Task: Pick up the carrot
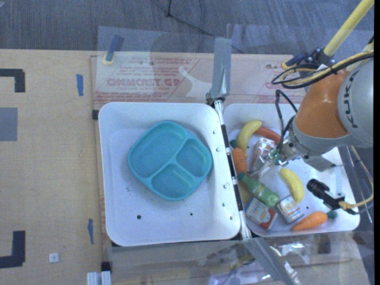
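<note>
Two orange, carrot-like things lie in the right bin (347, 218). One carrot (309, 221) with a green stub rests at the bin's near right corner. The other orange piece (239, 159) lies along the bin's left wall. My gripper (278, 154) hangs low over the middle of this bin, above a small red and white packet (262, 153). It sits between the two orange pieces and touches neither. The orange-banded wrist (320, 108) hides part of the bin behind it.
Around the gripper in the right bin are two bananas (248, 133) (292, 183), a red-orange item (268, 134), a green bottle (259, 189) and two small cans (262, 213) (290, 209). The left bin (119, 218) holds a blue divided plate (170, 160). Cables (309, 61) run at the upper right.
</note>
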{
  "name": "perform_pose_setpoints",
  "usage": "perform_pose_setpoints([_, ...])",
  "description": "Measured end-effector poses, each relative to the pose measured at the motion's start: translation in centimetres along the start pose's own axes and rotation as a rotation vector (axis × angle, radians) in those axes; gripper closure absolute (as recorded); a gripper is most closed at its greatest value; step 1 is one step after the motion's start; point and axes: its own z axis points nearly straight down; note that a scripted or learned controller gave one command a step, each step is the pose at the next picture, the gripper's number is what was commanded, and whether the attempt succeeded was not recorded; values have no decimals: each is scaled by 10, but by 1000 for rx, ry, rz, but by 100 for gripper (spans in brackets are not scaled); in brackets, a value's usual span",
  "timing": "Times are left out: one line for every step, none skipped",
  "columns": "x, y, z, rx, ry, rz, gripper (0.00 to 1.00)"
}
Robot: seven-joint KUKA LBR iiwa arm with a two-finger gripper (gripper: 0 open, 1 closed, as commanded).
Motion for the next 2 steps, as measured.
perform_pose_setpoints([-2,0,-10,-2,-1,3,100])
perform_pose_setpoints([75,21,-92,16,6,138,100])
